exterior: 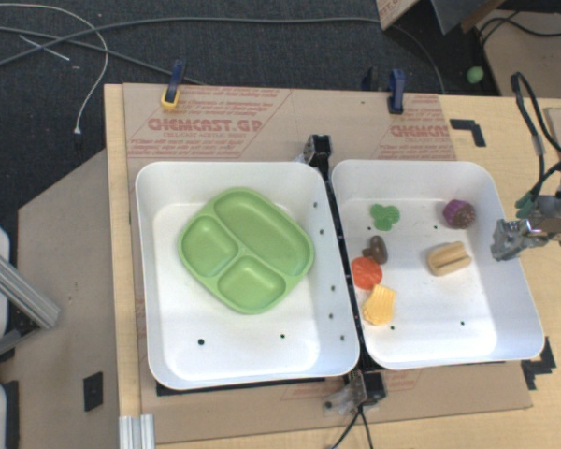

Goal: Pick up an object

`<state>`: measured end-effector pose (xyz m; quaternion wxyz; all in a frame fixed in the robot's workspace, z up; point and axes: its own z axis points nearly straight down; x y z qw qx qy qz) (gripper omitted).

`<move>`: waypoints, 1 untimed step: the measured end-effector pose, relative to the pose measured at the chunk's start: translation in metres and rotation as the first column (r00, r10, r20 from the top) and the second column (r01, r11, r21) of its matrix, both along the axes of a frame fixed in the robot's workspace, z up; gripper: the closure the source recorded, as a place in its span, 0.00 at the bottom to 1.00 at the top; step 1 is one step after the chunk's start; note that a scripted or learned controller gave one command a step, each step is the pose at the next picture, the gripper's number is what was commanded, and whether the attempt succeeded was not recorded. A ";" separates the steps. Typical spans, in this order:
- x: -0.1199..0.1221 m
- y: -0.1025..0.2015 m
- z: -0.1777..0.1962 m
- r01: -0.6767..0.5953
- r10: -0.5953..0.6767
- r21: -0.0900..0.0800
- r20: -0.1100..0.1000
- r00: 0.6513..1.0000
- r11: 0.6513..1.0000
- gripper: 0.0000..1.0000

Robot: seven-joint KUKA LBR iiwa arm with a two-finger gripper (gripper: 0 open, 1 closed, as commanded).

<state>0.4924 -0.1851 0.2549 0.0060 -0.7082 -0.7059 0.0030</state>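
Observation:
The right bin (449, 340) holds several small items. A tan bread-like block (449, 258) lies right of centre, with a purple round piece (459, 214) behind it. A green leafy piece (385, 217) sits at the back left. A small brown piece (377, 248), a red-orange piece (366, 272) and a yellow piece (380, 305) cluster by the bin's left wall. My gripper (510, 238) is a small metallic shape at the bin's right rim, right of the tan block and apart from it. Nothing shows between its tips.
The left bin (168, 344) holds a green divided plate (247, 249). A black divider (335, 251) runs between the bins. Cardboard lies under both bins, held by clamps (175, 82) at the back. Cables hang at the far right (542, 157).

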 end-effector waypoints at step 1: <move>0.002 0.000 0.005 -0.003 0.003 -0.003 0.011 1.000 1.000 0.00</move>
